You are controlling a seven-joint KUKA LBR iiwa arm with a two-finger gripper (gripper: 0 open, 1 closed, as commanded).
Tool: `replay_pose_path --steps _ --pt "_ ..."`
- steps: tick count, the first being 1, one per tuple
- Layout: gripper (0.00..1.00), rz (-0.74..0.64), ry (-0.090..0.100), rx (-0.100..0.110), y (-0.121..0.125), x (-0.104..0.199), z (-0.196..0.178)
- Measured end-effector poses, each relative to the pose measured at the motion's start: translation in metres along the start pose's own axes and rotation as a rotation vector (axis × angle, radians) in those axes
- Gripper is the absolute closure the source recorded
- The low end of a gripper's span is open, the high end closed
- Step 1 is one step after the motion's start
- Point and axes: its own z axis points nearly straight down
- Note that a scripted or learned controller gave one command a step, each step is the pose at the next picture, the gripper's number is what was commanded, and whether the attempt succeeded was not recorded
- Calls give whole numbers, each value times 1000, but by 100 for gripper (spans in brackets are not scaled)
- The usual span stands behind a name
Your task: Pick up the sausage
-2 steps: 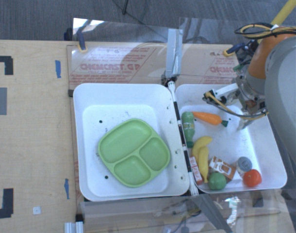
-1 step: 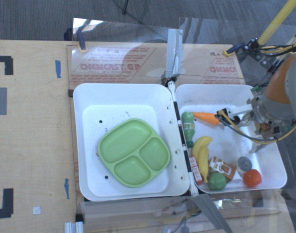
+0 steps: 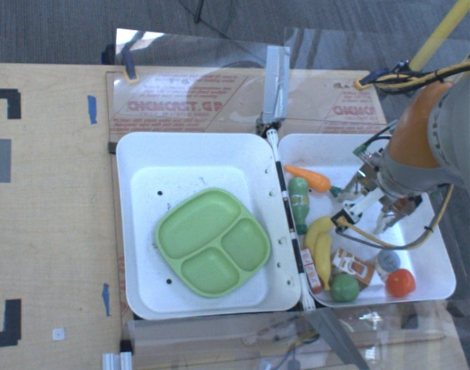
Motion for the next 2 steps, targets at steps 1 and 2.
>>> replay_pose_path --steps 1,2 --pt "0 43 -3 4 -23 53 -96" --pt "0 102 4 -1 -23 15 -1"
